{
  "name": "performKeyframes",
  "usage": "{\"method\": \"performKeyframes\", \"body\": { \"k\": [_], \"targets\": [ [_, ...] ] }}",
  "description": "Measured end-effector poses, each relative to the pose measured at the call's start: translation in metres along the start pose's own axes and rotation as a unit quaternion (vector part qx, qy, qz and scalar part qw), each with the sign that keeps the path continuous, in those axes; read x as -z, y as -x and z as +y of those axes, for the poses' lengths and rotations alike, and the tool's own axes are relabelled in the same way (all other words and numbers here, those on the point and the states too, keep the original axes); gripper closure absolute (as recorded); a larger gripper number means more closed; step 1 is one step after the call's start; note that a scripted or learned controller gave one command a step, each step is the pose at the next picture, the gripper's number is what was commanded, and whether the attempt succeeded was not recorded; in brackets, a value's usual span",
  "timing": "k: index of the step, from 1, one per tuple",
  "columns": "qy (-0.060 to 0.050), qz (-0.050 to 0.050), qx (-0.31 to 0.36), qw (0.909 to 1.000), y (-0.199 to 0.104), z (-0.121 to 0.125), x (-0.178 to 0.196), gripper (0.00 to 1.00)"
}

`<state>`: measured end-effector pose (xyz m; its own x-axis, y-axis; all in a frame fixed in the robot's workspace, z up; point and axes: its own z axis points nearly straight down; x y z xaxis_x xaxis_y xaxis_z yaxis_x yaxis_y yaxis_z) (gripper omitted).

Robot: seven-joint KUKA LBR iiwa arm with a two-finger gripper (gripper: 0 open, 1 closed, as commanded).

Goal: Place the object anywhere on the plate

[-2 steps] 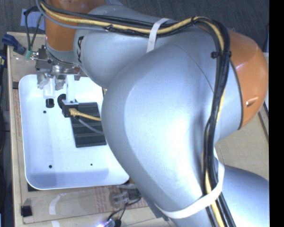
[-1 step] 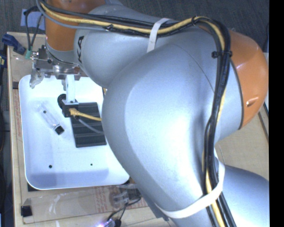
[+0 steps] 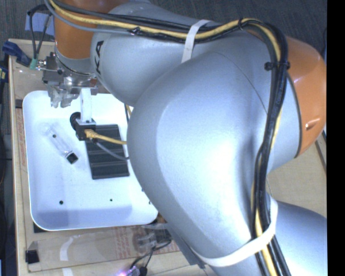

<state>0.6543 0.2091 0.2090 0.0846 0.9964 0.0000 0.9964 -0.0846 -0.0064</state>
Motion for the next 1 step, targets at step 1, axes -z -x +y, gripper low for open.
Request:
{"method": "performKeyframes", "body": {
  "k": [1],
  "targets": [
    [0.003,-0.001,0.311,0.9505,-0.0108,0.0002,0.0345,1.00]
  ]
}}
